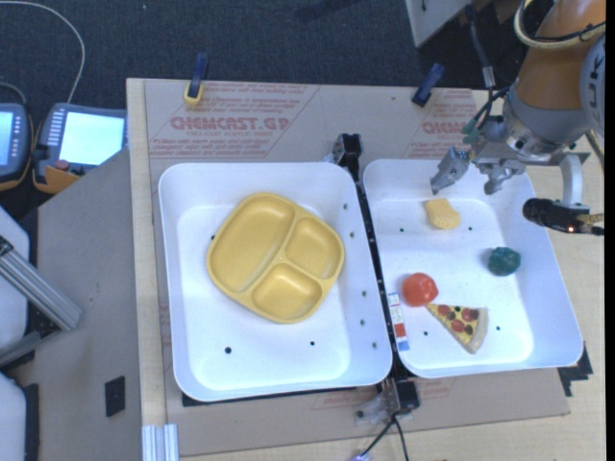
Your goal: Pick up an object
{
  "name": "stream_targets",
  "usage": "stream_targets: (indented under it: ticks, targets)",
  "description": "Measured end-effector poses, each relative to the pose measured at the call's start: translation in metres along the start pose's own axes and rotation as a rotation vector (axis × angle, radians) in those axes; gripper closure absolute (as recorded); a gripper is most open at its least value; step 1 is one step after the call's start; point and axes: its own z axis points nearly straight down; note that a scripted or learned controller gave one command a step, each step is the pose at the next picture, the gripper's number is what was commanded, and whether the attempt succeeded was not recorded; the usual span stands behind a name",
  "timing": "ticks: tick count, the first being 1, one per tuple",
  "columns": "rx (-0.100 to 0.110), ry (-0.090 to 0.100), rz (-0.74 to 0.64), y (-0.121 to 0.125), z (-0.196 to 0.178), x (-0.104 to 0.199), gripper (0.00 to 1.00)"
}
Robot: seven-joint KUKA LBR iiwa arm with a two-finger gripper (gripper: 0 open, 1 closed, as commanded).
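My gripper [472, 175] hangs over the far edge of the right bin [538, 344], its two fingers spread open with nothing between them. Just below it, a yellow chunk of toy food [443, 213] lies in the bin. A dark green round toy [503, 260] rests toward the bin's right side. Nearer the front sit a red tomato [419, 289] and a pizza slice [461, 323] side by side.
A yellow divided plate [276, 255] lies in the left bin [192, 353]. Black clamps [347, 148] sit on the ridge between the bins. Blue clips [196, 78] hold the cardboard's far edge. Screens [85, 134] stand off the bench at left.
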Motion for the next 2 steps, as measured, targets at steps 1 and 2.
stream_targets:
  ticks: [1,2]
  targets:
    - [-0.015,-0.002,-0.002,0.003,-0.01,0.0,0.0]
    - [-0.013,-0.002,-0.003,0.01,0.034,0.0,0.0]
